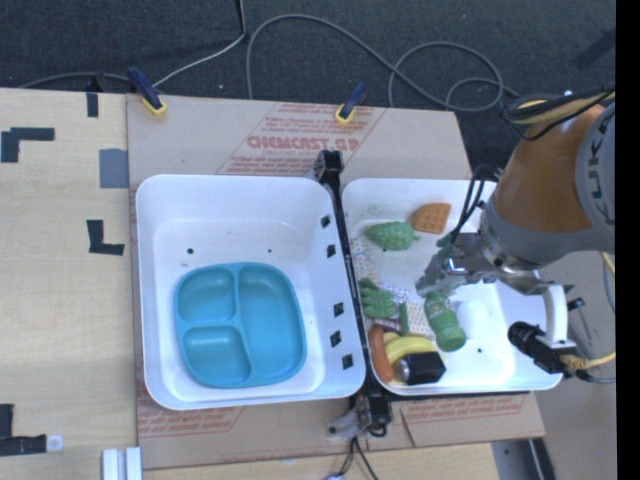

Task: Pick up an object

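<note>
Dark grey carpeted floor (pixel 300 28) at top, thin pale cables (pixel 400 68) looping across it. Light wooden benchtop (pixel 60 298) carries black tape marks (pixel 25 143). Brown printed cardboard sheet (pixel 290 143) lies on the bench, held by two yellow-and-blue clamps (pixel 148 95). Even lighting overall.

Robotics lab: grey-and-orange industrial arm (pixel 555 193) at right, cardboard-covered bench (pixel 290 138) held by yellow-blue clamps (pixel 148 93), loose cables (pixel 400 63) on dark carpet along top.
</note>
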`<state>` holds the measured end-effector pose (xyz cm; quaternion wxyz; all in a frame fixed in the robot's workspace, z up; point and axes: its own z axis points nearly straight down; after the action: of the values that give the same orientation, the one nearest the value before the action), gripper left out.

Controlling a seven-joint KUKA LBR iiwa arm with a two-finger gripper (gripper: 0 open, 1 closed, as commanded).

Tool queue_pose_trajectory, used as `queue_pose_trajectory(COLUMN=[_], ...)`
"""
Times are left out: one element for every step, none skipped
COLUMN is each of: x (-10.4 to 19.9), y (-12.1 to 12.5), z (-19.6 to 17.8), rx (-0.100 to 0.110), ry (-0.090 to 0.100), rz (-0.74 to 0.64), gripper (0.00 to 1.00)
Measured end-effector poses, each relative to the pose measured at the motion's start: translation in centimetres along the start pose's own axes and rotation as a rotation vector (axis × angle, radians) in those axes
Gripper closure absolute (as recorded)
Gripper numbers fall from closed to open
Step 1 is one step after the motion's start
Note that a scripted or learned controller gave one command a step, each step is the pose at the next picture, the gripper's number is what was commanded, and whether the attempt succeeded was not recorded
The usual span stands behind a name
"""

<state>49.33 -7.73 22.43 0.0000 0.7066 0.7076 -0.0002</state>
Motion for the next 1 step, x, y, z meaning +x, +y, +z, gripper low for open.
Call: queue_pose_trajectory(x=[4.46], y=[4.41], z=[1.24], rx=[0.002], ry=[0.001], rz=[0.000], gripper=[1.00])
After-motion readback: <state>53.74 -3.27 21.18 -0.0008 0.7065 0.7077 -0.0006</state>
